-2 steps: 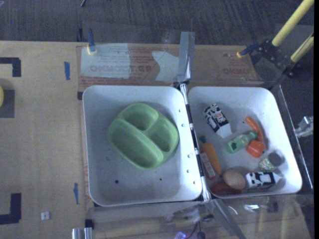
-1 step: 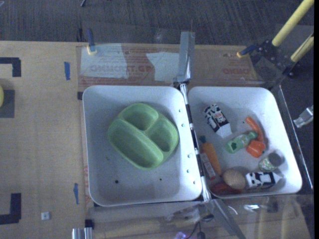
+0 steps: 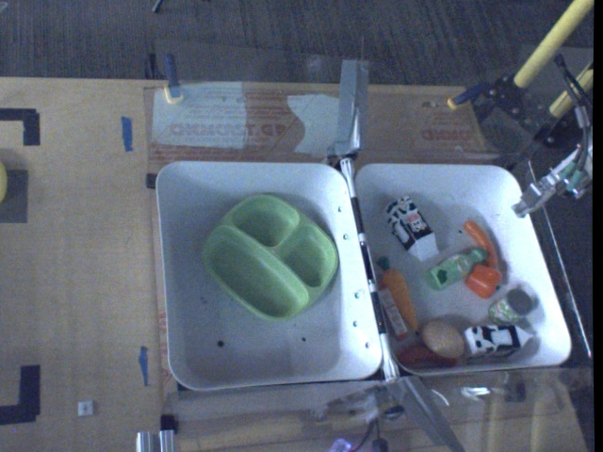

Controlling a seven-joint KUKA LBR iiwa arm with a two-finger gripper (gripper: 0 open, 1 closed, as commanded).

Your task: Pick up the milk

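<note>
A small milk carton [image 3: 411,224] with black-and-white cow patches lies in the upper left part of the right bin [image 3: 443,179]. A second cow-patterned carton [image 3: 493,340] lies on its side near that bin's front right corner. My gripper [image 3: 540,196] hangs over the right bin's far right rim, well to the right of the first carton and above the second. Nothing is visibly held in it.
The right bin also holds a carrot [image 3: 400,297], a green bottle [image 3: 455,269], orange pieces [image 3: 483,280], a small can [image 3: 517,303], a brown roll [image 3: 443,337] and a red item [image 3: 415,354]. A green divided plate [image 3: 270,254] lies in the left bin [image 3: 188,347].
</note>
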